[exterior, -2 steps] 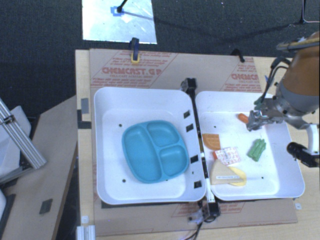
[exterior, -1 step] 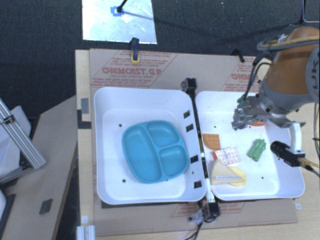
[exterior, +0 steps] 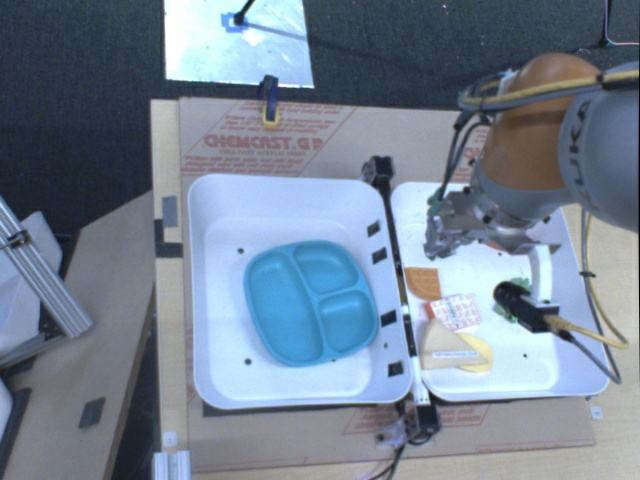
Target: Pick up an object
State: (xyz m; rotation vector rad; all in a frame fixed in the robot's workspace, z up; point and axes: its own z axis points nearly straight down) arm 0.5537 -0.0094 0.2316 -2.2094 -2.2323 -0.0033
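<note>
hangs right of centre in frame: end effector (exterior: 437,240) low over the right bin (exterior: 570,366), above an orange piece (exterior: 423,283); grip state perhaps hidden, cannot tell.

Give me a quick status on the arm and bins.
Gripper low over right bin, nothing seen held. Orange piece, patterned packet just below it. Blue tray in left bin.

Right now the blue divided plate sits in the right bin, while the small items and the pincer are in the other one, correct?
Not quite. The camera view shows the blue divided plate in the left bin. The small items and the pincer are in the right bin.
</note>
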